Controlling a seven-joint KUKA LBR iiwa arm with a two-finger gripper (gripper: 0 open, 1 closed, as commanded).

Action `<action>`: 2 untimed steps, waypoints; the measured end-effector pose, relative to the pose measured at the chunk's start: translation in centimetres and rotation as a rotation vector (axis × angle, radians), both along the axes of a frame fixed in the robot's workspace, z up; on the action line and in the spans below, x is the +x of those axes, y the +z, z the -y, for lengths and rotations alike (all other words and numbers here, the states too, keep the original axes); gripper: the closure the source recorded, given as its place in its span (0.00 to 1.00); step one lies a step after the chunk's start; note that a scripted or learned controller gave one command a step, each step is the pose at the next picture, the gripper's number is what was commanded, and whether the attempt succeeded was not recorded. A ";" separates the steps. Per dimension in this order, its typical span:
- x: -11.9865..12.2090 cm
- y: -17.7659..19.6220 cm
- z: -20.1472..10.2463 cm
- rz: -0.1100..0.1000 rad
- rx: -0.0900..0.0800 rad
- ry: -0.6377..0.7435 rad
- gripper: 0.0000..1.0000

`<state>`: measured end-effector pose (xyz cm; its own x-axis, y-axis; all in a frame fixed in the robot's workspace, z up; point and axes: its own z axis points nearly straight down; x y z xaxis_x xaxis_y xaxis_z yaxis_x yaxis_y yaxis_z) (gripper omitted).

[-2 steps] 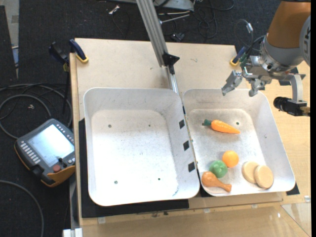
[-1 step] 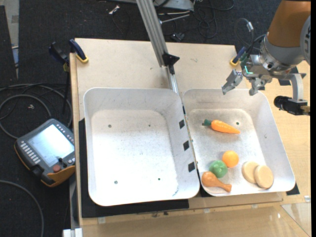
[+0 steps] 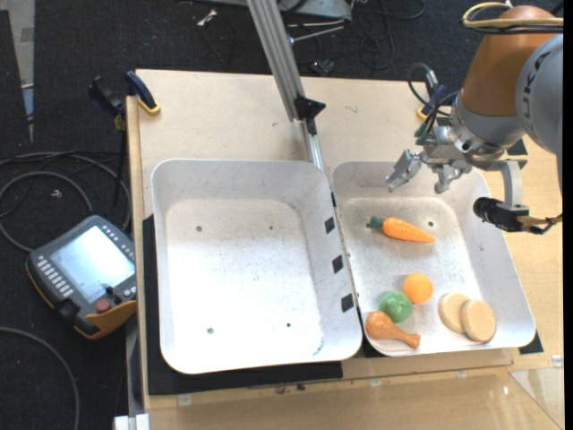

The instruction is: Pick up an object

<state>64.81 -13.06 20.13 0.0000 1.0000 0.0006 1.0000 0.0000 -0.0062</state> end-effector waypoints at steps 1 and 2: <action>0.2 -4.9 -0.8 0.002 0.000 0.003 0.00; 0.1 -10.3 -0.9 0.002 0.000 0.001 0.00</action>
